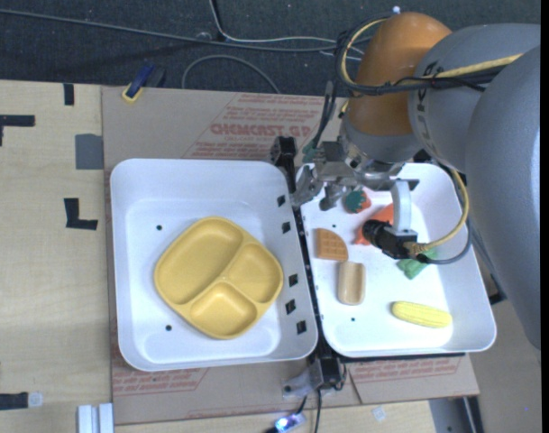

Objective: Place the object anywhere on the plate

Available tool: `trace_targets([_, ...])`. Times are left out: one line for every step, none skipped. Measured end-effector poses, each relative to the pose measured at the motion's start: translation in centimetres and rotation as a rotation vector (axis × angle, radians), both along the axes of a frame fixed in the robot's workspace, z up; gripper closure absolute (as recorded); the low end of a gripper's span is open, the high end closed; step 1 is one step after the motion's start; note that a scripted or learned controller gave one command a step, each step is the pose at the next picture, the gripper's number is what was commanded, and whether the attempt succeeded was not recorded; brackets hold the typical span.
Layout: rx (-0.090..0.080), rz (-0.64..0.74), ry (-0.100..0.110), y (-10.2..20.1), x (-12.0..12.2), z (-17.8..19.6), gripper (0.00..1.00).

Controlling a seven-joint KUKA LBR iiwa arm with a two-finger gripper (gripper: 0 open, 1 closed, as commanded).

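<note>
- Several small things lie in the right bin (pixel 472 327): a waffle-patterned brown piece (pixel 329 244), a tan bread-like block (pixel 351 283) below it, and a yellow corn cob (pixel 421 314) near the front rim.
- Teal (pixel 354 202), orange (pixel 380 215) and green (pixel 413 266) bits sit partly hidden under the arm, too covered to identify.
- Gripper (pixel 333 190) hangs over that bin's back left corner; whether it is spread or closed cannot be told.
- Yellow three-compartment plate (pixel 219 277) lies in the left bin (pixel 130 242), with bare white floor around it.
</note>
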State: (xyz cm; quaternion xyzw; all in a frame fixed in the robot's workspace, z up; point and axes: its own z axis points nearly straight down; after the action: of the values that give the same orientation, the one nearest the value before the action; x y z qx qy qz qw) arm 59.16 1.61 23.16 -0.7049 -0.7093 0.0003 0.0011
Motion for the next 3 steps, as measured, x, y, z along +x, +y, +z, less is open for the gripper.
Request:
trace_targets([-0.001,0.001,0.000,5.4,2.7,-1.1,1.00])
trace_targets([0.000,0.001,-0.001,10.8,4.5,-0.1,1.00])
trace_targets([-0.002,-0.002,0.001,14.0,6.1,-1.9,1.00])
